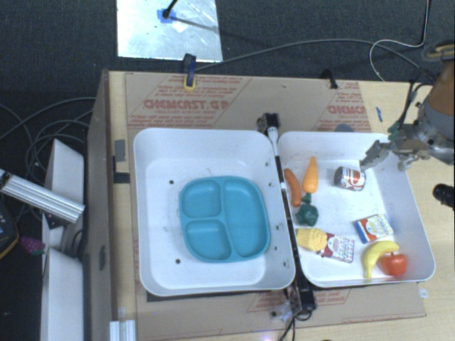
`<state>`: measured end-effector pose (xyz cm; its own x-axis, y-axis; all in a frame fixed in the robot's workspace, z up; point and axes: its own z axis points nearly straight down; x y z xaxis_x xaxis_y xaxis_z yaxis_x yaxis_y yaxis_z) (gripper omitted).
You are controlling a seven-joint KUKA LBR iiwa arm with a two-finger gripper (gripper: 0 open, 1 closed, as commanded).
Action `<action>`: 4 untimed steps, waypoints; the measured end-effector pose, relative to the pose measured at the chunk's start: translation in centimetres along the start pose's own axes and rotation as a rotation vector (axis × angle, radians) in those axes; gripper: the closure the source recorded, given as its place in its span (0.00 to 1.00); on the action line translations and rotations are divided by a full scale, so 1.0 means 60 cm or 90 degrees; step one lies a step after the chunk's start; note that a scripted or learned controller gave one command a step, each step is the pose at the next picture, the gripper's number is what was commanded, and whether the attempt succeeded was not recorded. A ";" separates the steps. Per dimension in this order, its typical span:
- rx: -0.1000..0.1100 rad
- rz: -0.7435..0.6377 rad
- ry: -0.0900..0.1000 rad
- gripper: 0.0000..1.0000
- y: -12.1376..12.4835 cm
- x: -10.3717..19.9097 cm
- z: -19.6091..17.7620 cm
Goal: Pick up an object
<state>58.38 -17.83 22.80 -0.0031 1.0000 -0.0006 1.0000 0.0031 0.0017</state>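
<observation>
The right bin (419,212) holds several toy foods: a small can (350,178), an orange carrot (311,175), a red-orange sausage-like piece (291,188), a green broccoli (307,213), a corn cob (311,239), two small cartons (341,249) (374,227), a banana (377,256) and a tomato (394,264). My gripper (388,160) hangs over the bin's upper right part, just right of and above the can. Its fingers stand open with nothing between them.
The left bin (156,162) holds a blue divided plate (224,217). A black divider clip (270,123) sits at the top of the seam between the bins. Cables run over the dark floor behind the bench, and a shiny sheet (167,20) lies at the back.
</observation>
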 end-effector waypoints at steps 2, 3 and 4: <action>0.000 -0.002 0.001 0.00 0.099 0.135 0.209; 0.001 0.001 0.000 0.00 -0.011 0.146 0.240; -0.001 -0.001 0.000 0.00 0.143 0.130 0.238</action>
<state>66.94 -10.00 8.52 -0.0049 1.0000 -0.0008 1.0000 0.0049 0.0036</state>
